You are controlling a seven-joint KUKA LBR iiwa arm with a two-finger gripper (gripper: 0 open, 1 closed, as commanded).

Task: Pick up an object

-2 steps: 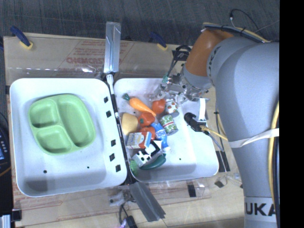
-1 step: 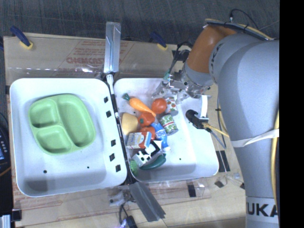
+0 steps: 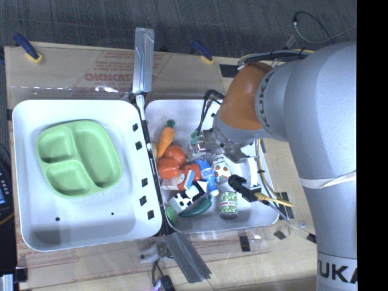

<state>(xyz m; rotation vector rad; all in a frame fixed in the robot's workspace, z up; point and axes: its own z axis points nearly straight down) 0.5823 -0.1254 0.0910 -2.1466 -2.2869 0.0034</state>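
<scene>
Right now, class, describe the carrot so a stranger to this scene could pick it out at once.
Start at the right bin, the crowded one under the arm. Look along its left wall, at the top of the toy pile: the carrot lies there, slanted. It is the long, thin orange piece with a green tip, above the rounder red-orange toy.

A pale green divided plate (image 3: 77,157) sits in the white left bin (image 3: 36,223), while the white right bin (image 3: 182,111) holds an orange carrot (image 3: 165,140), a red-orange tomato (image 3: 171,161), a black-and-white patched toy (image 3: 191,194) and a green-labelled can (image 3: 228,204), under the grey arm's orange band (image 3: 242,96).
</scene>
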